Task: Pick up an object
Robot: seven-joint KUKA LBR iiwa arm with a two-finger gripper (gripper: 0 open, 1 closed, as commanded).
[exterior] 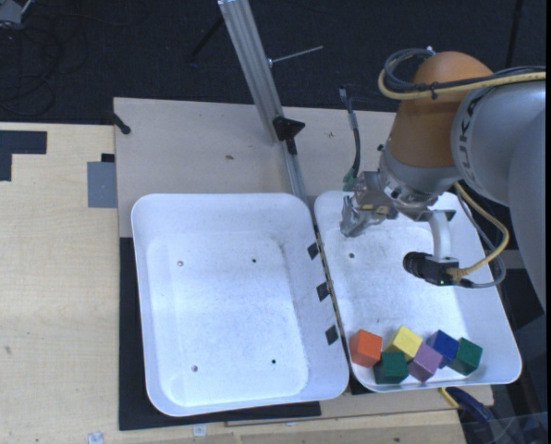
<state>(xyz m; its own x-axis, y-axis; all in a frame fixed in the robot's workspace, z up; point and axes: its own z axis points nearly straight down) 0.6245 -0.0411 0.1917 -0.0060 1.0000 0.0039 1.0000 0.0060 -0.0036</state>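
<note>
Currently gripper [354, 218] hovers over right bin's [386, 294] upper-left corner, jaw state unclear. Blocks [414, 353] clustered at its lower edge. Left bin [220, 294] on tan bench [44, 276]; dark floor behind.

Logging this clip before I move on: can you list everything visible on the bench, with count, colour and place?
Blocks: six, clustered in the near corner of the right bin: orange block, yellow block, purple block, blue block, and two green blocks, one in front, one at the cluster's right end.
Right bin: one, white, holds the blocks.
Left bin: one, white, beside the right bin.
Aluminium rail: one, silver, slanting up from behind the bins.
Bench: one, pale wood.
Arm: one, grey with orange band, reaching in from the right.
Gripper: one, over the far end of the right bin, well apart from the blocks.
</note>
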